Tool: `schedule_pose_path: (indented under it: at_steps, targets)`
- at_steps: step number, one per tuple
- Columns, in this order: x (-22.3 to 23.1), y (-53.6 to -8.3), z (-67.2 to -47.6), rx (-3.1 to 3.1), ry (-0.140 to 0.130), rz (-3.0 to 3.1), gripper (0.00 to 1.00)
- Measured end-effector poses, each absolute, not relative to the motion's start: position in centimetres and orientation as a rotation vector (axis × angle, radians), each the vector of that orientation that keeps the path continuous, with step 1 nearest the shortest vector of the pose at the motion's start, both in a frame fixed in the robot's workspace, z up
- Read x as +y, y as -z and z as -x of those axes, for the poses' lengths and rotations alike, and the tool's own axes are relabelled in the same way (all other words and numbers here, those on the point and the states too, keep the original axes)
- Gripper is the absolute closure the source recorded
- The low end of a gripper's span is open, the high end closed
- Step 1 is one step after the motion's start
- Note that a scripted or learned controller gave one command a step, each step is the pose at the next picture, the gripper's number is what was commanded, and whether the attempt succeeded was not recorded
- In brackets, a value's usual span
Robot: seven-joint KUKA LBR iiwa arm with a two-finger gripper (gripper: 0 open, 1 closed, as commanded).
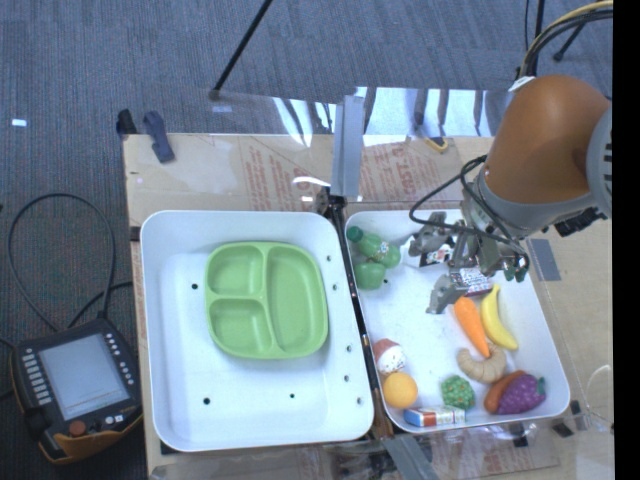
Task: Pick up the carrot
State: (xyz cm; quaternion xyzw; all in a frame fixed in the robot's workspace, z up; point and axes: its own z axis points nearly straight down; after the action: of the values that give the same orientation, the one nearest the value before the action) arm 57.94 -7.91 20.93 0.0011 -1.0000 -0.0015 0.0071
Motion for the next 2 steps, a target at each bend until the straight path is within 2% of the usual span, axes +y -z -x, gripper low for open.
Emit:
schedule_pose_path:
  at_steps: [1, 2]
  targets:
    - [-7.9, -21.6, -58.2, -3.141, 0.002, -0.004, 0.0]
    - [-11.2, -8.7, -55.0, -3.12, 0.004, -0.355, 0.0]
